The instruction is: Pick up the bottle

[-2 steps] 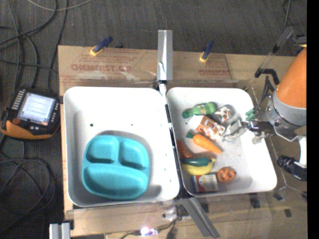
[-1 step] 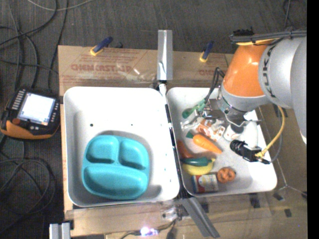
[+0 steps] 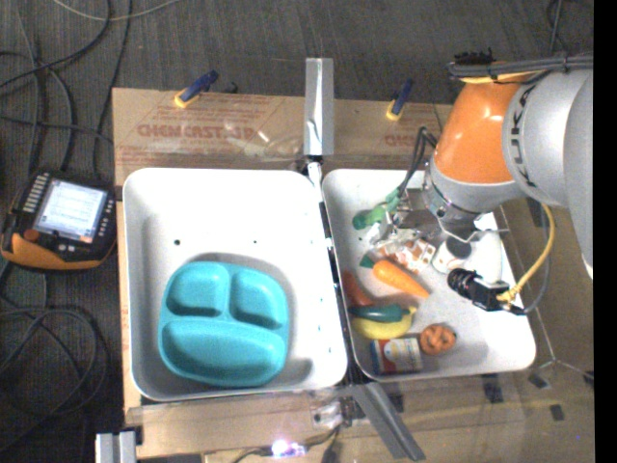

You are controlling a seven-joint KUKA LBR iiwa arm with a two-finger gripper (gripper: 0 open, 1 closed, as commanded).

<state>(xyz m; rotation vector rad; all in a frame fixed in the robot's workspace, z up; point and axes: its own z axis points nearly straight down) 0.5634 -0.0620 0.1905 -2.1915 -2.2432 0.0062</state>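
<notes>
Hanging low over the right bin's (image 3: 521,350) far edge, the pincer (image 3: 416,222) sits among clutter. The bottle (image 3: 403,353) lies on its side at that bin's near edge, beside a banana (image 3: 381,324); a carrot (image 3: 400,277) lies between. A blue tray (image 3: 227,324) fills the left bin (image 3: 145,210)

A brown board-topped table (image 3: 241,128) carries two shallow white bins side by side, the left bin (image 3: 140,258) and the right bin (image 3: 501,340), their inner walls touching. A metal post (image 3: 318,104) stands at the table's far edge above the seam between them. Two blue-and-yellow clamps (image 3: 196,87) (image 3: 399,98) grip that far edge, one on either side of the post.
</notes>
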